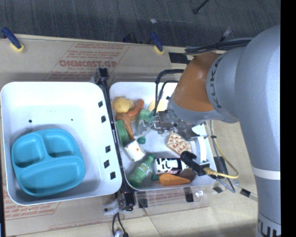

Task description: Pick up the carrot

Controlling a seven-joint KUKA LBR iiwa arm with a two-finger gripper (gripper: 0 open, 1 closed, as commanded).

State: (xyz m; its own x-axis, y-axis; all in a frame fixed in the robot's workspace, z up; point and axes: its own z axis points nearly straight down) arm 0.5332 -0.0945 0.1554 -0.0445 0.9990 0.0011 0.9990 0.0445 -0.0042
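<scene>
An orange carrot (174,179) lies along the near wall of the right bin (138,86), next to a dark brown piece (188,173). A shorter orange piece (134,108) rests at the bin's far left, against a yellow round item (121,104). My gripper (153,123) hangs low over the middle of the right bin, just right of that shorter orange piece and well above the near carrot. A green item (146,115) sits right at the gripper's tip. The wrist hides what is under it.
The right bin also holds a green bottle (142,169), a white cup (134,150), a black-and-white pack (166,164) and a waffle-patterned piece (178,143). In the left bin (49,95) there is a blue divided plate (47,159). A black divider (110,132) runs between the bins.
</scene>
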